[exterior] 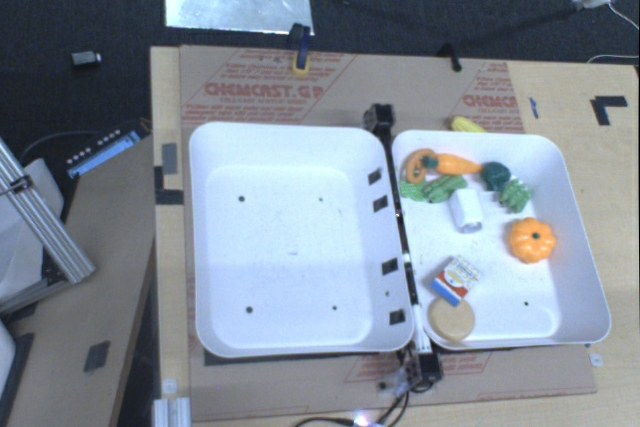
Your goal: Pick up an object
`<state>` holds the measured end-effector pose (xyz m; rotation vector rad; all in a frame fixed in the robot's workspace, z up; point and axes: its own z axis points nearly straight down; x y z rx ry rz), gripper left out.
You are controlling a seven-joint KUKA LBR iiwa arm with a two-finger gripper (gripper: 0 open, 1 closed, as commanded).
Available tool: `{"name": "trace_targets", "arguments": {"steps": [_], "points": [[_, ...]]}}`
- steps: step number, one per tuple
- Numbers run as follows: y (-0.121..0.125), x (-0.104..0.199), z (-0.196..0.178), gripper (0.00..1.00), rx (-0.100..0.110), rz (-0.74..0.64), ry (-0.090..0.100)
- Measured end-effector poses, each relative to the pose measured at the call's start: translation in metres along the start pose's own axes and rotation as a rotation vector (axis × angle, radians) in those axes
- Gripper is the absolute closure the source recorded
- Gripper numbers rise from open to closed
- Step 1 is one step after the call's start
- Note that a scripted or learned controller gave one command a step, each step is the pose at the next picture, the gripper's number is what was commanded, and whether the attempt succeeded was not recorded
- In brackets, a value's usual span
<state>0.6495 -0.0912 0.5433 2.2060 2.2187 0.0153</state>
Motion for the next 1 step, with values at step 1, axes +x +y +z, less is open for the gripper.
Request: {"name": "trace_targets", "arguments": {"steps": [1], "points": [[-0.0708, -0.0291, 0.1812, 1.0, 0.033, 0.009, 0.005]]}}
